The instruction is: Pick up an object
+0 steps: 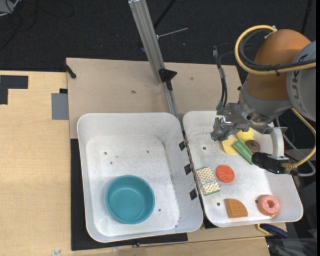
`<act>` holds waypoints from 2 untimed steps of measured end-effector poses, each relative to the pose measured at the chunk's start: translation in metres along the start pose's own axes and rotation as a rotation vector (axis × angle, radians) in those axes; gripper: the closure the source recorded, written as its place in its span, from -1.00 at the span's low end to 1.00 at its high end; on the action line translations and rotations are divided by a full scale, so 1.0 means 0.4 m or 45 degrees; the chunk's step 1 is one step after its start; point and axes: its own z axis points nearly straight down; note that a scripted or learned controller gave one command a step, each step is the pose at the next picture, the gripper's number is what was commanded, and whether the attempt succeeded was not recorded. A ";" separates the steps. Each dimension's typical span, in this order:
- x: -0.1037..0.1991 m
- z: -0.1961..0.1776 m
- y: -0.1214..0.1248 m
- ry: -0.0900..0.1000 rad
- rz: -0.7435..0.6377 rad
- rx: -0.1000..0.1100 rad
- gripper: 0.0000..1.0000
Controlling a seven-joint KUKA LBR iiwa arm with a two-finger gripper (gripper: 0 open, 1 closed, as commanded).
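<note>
My gripper (222, 129) hangs over the upper part of the right bin (202, 122), just left of a yellow piece (231, 146) and a green stick (244, 152). Below these lie a red round piece (225, 174), a checkered block (207, 180), an orange wedge (236, 208) and a pink doughnut (268, 205). A small brown ring (253, 143) and another yellow piece (245, 135) sit under the wrist. Nothing shows between the fingers.
The left bin (122, 137) holds a teal bowl (130, 198) at its lower middle. A slanted aluminium rail (151, 47) rises behind the bins. Cables loop around the orange wrist band (280, 63) on the right.
</note>
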 end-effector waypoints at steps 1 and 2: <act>0.124 -0.016 0.007 0.000 -0.001 -0.001 1.00; 0.279 -0.006 -0.002 0.000 -0.001 0.000 1.00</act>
